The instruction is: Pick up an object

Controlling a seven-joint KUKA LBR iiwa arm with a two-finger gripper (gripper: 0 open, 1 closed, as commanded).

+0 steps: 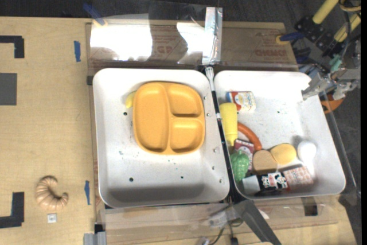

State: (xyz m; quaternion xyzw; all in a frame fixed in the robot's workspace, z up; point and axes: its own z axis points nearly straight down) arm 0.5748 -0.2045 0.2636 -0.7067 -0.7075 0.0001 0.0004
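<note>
Where the bench lies closest to the camera, a coiled tan pastry-shaped toy (pixel 50 192) sits on the wood, outside both bins. Just beyond it, the near end of the right bin (pixel 287 115) holds a tight cluster. A dark bottle with a printed label (pixel 279 180) lies on its side along the front wall. Touching or nearly touching it are a green bumpy piece (pixel 240 165), a brown bun (pixel 264 160) and a yellow bun (pixel 284 152). A white ball (pixel 307 150) rests just beside the yellow bun.

Further in, an orange sausage shape (pixel 250 133) curves beside a yellow bottle (pixel 229 118) that runs along the wall between the bins. A small carton (pixel 243 100) lies past the bottle's far end. The left bin (pixel 104 123) bears a yellow divided plate (pixel 169 117).

At the right bin's far right corner, the gripper (pixel 314 89) hangs over the rim with nothing visibly in it. Whether it is spread or closed I cannot tell from this angle.

I judge this to be the approach step, with no grasp made yet. The next move calls for choosing a target and travelling inward over the bin. The white ball or the carton looks easiest, since each stands somewhat apart. The packed cluster risks a pinch on two things at once.
</note>
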